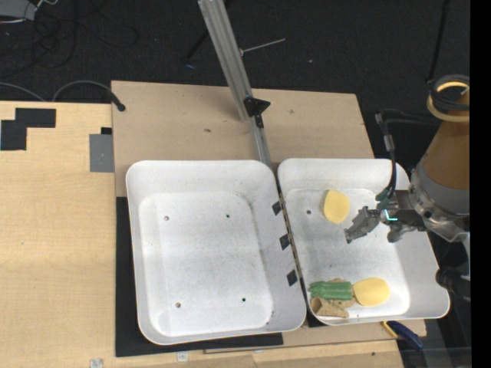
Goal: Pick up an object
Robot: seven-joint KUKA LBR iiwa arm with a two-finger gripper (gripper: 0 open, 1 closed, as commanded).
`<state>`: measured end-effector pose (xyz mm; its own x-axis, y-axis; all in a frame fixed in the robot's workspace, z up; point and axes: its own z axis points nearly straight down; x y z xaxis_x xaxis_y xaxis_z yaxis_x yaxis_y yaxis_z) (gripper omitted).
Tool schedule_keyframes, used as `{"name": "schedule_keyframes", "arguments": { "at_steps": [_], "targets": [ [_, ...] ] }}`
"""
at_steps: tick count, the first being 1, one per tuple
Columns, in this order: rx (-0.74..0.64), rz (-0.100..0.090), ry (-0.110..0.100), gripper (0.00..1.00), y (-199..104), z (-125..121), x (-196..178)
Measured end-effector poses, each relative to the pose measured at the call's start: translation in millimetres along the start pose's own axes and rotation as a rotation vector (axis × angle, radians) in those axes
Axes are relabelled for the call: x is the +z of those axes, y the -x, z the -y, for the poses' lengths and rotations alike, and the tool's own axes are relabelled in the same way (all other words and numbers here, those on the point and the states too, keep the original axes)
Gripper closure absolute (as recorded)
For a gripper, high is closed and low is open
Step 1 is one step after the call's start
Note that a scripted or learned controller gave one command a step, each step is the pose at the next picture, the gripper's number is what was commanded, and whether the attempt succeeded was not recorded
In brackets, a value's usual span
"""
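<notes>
The right bin point(307, 176) holds a pale yellow rounded piece point(335, 205) near its middle. At its front edge lie a green object point(331, 289), a yellow oval point(371, 290) and a small tan piece point(331, 307), all close together. My gripper point(376, 230) hangs over the right bin, just to the right of the pale yellow piece and a little nearer the front. Its two fingers stand apart, open, and nothing is between them. One grey finger point(357, 226) points toward the bin's middle.
The left bin point(153, 182) sits beside the right one, with black clips point(285, 241) along the shared rim. A slanted aluminium bar point(230, 60) rises behind the bins. The arm's orange band point(451, 98) is at the far right.
</notes>
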<state>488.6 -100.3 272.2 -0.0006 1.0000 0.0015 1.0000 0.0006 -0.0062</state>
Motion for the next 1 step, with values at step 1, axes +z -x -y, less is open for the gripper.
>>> {"name": "schedule_keyframes", "arguments": {
  "at_steps": [1],
  "targets": [
    [0.004, 0.001, 0.004, 0.00, 1.2, -0.3, -1.4]
  ]
}}
